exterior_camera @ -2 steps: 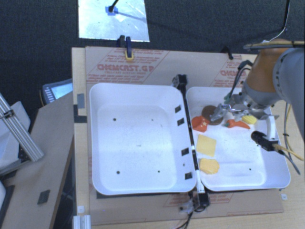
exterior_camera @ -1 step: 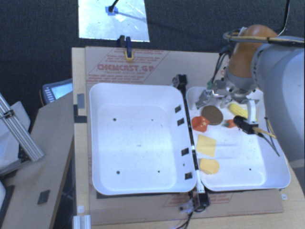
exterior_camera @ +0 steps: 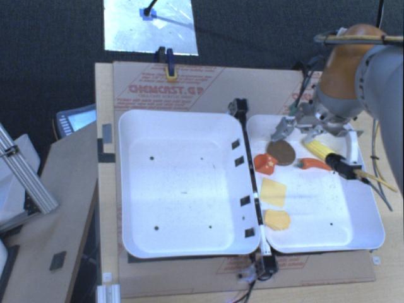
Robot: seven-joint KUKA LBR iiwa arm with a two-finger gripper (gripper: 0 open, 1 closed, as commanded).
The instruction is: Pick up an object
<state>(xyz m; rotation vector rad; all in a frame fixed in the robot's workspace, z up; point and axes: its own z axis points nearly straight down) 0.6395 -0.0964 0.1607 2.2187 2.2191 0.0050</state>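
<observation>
dark backdrop, cluttered bench

a dark, speckled surface (exterior_camera: 265,24), perhaps carpet or fabric, fills the upper area behind the bench. a shiny silver sheet (exterior_camera: 150,17) lies on it at upper left, catching bright light. a brown cardboard sheet (exterior_camera: 183,87) with red lettering covers the bench top. at far left stand a tan board (exterior_camera: 66,194), a slanted aluminium rail (exterior_camera: 25,175) and a small screen-like device (exterior_camera: 74,120).

Two white bins (exterior_camera: 183,122) (exterior_camera: 363,223) and six small items (all in the right one).
</observation>
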